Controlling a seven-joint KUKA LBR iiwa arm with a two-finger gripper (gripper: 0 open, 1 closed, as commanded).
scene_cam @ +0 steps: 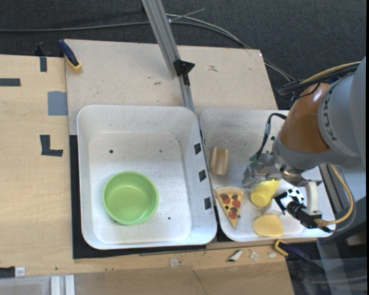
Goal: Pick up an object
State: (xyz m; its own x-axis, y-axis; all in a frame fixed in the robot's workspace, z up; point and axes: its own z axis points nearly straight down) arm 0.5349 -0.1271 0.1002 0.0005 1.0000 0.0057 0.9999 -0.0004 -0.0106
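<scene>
From the overhead camera, my gripper (256, 178) hangs low in the right shallow white plastic bin (234, 123); how wide it stands I cannot tell. Touching it on the right lies a smooth, glossy yellow plastic cylinder (264, 193), tilted. Below sit a flat pizza-slice toy (230, 204) and a rounded yellow lemon-like lump (268, 225); left, a tan wooden-looking cylinder (219, 160). Far left, a green plastic bowl (130, 197).

Surroundings, as I see them from the overhead camera.
Pale wood worktop (24, 165) with grey tape patches (57, 103); dark carpeted floor (264, 11) behind, thin cables (197, 20) trailing across.
</scene>
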